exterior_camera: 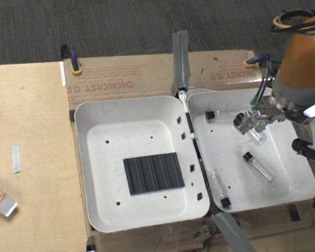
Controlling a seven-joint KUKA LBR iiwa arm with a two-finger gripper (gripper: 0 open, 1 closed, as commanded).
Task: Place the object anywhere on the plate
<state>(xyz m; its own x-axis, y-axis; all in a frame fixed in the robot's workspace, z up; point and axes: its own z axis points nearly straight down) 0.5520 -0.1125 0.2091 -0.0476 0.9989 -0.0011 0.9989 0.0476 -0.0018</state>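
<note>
Camera view: the gripper [254, 128], its grip impossible to judge, hangs over the right bin [284, 194] where two vials [258, 166] lie, the dark ridged plate [153, 172] in the left bin [94, 155] bare and the placing not yet done.

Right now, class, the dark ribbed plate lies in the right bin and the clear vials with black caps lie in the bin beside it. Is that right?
Not quite. The camera view shows the dark ribbed plate lying in the left bin, not the right one. The rest stands: the clear vials with black caps lie in the bin beside it, the right bin.
</note>
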